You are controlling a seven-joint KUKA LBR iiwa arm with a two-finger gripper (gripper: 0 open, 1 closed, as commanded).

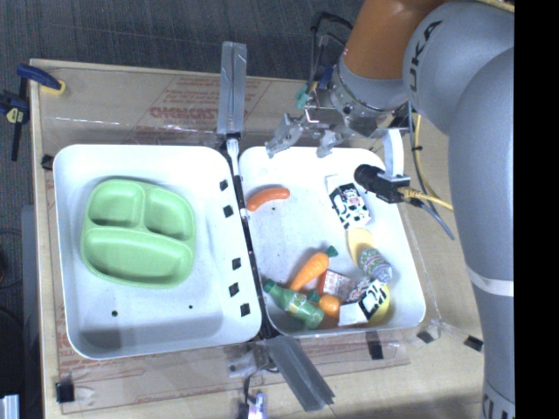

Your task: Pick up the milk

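The gripper [301,138] hangs spread open and empty over the right bin's [288,234] back rim. The milk [349,202] lies just beside it, near the right wall — better to come straight down astride the carton's narrow sides.

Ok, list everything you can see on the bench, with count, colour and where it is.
Shallow plastic bins: two, white, side by side.
Divided plastic plate: one, green, left bin.
Toy sausage: one, orange-red, right bin, upper left.
Cow-patterned milk carton: one, black and white, right bin, upper right.
Toy carrot: one, orange, right bin, lower middle.
Toy bottle: one, green, right bin, bottom.
Two-finger gripper: one, grey, above right bin's top edge.
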